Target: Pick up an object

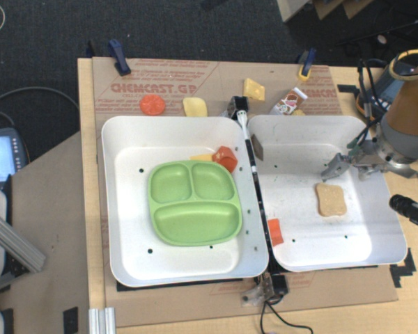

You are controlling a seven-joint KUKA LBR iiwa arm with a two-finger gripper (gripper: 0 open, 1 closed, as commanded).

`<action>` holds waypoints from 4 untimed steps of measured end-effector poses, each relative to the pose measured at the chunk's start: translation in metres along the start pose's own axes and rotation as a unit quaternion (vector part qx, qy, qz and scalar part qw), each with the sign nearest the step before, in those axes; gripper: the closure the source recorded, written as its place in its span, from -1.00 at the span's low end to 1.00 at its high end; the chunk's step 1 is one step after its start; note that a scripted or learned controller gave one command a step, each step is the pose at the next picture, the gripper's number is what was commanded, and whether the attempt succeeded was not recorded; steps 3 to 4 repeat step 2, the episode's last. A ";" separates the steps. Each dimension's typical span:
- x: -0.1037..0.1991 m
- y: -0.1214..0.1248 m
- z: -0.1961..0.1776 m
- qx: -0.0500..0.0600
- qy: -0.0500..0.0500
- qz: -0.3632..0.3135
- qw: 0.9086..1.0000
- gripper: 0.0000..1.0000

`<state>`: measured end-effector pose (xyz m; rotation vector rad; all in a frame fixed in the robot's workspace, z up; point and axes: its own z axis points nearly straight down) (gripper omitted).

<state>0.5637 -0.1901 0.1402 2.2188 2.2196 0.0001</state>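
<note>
Orange block (274, 232) lying nearest you, on seam between bins at front edge. Your gripper (343, 164) hovering over right bin (376, 249), reaching in from right; cannot tell its state, nothing seen in its grasp. Toast slice (331, 200) lying flat just below gripper, apart from it. Moving outward: green divided plate (194, 202) sitting in left bin (125, 186), red piece (225, 157) touching plate's far corner. Red disc (152, 104) resting on cardboard behind the bins.
</note>
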 end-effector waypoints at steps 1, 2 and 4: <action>0.039 -0.029 0.056 -0.002 -0.001 -0.001 1.000 -1.00; -0.005 -0.085 0.051 -0.002 0.000 0.002 1.000 -1.00; -0.005 -0.085 0.051 -0.002 0.000 0.002 1.000 -1.00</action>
